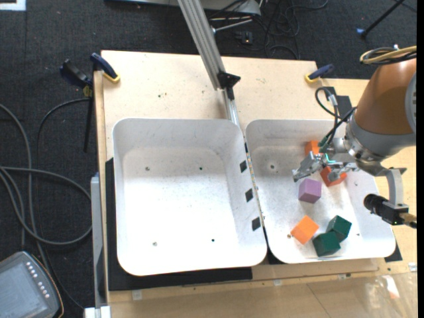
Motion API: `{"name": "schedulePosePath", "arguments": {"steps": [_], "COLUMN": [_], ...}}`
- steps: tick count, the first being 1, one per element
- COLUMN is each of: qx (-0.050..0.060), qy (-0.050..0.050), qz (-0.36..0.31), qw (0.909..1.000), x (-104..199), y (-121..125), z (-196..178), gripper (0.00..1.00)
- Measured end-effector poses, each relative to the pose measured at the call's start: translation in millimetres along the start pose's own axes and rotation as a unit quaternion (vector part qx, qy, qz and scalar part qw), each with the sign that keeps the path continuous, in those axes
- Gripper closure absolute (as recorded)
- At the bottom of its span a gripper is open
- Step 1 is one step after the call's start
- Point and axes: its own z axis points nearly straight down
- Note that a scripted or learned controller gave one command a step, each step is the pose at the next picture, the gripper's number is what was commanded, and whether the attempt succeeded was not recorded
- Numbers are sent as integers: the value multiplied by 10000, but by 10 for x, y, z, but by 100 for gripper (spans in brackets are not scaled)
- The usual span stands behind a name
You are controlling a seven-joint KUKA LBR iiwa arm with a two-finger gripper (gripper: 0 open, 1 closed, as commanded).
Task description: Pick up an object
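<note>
My gripper (322, 169) is down in the right bin (278, 134), near its far right part. Its fingers (303, 172) stand open and spread apart. A red block (330, 176) lies between and under them, partly hidden. An orange piece (312, 148) shows just behind the gripper. A purple cube (309, 190) rests right in front of the left finger, close to it. Nearer the front edge lie an orange cube (305, 230) and two dark green blocks (340, 226) (326, 244).
The left bin (132, 138) sits beside the right one, sharing a middle wall (248, 177). A slanted metal rail (202, 35) runs from the top down to that wall. Blue-and-yellow clamps (105, 67) (318, 73) grip the bench's far corners.
</note>
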Motion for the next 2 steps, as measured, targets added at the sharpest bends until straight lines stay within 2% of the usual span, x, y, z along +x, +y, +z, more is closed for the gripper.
{"name": "schedulePosePath", "arguments": {"steps": [1,2], "qx": [-24,7], "qy": [-4,-2], "qz": [8,14], "qw": [10000,10000], "x": [-2,-60], "y": [9,15], "z": [-22,599], "gripper": [0,0]}}
